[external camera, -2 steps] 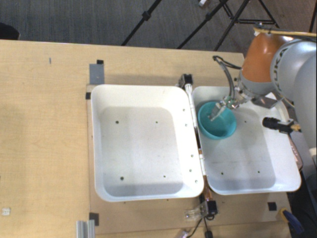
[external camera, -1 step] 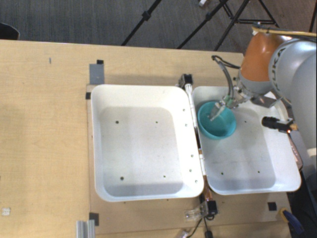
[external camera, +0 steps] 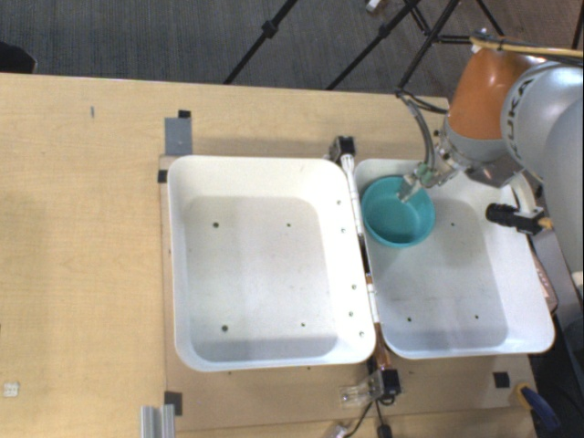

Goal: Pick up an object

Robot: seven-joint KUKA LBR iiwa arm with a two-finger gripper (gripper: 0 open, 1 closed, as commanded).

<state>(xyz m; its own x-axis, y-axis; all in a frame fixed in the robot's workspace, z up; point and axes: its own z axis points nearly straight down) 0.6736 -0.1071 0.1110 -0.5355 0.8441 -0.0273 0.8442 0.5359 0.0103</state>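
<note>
A teal bowl (external camera: 396,213) sits in the right white bin (external camera: 456,327), in its far left corner, close against the wall shared with the left bin. My gripper (external camera: 416,186) reaches down from the grey arm with the orange band (external camera: 479,94) and its tip is over the bowl's far right rim. Whether the tip touches the rim is too small to tell.
The left white bin (external camera: 265,349) lies beside the right one, with a clamp (external camera: 344,147) at the far end of the joint between them. The arm covers the right bin's far right corner. Tripod legs and cables stand on the floor beyond the bench.
</note>
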